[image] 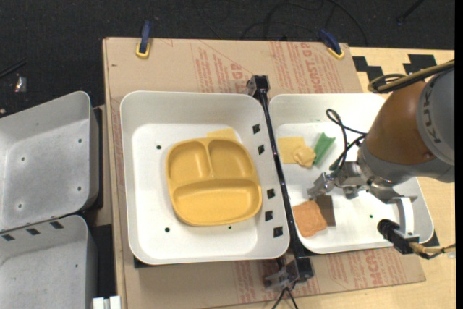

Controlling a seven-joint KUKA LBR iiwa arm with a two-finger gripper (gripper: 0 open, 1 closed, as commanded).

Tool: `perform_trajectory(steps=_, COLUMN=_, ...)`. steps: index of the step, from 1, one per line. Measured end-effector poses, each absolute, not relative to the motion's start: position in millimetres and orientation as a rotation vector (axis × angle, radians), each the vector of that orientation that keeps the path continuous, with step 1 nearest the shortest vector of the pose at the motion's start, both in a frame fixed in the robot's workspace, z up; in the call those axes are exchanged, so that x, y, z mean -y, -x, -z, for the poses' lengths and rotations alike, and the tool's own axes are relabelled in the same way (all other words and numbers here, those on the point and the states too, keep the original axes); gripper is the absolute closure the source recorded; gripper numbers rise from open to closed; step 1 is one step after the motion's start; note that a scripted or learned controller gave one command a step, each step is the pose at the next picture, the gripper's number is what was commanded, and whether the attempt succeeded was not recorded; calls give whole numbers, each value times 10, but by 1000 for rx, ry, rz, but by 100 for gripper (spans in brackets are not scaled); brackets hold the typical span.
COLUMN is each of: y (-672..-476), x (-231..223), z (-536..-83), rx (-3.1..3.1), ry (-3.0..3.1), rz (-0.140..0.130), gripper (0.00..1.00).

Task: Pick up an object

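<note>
Two white bins sit on the tabletop (188, 54). Nearest, in the right bin (362, 239), an orange-brown piece (309, 218) lies just beside the gripper (327, 200); I cannot tell its state, and it could nudge the piece away. Farther back lie a yellow piece (295, 151) and green piece (323, 145), close enough to catch both.

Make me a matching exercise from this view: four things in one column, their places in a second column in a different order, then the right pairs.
Things:
1. yellow divided tray
2. green item
3. orange-brown block
4. hand

Places:
A. far part of the right bin, beside a pale yellow piece
B. left bin
C. right bin's near left corner
D. over the right bin, just above the orange-brown block

Pairs: 1-B, 2-A, 3-C, 4-D
</note>
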State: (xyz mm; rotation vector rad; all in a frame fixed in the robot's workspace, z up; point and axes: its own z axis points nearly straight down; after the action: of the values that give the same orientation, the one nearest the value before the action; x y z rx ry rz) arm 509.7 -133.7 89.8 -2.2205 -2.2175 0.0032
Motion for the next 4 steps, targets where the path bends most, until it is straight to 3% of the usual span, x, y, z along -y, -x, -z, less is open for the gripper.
perform_trajectory(steps=1, y=-5106, x=1339, z=-1019, rx=2217, ry=2225, rz=0, gripper=100)
perform_trajectory(steps=4, y=-5115, x=1447, z=-2271, rx=2227, ry=2222, rz=3, gripper=100)
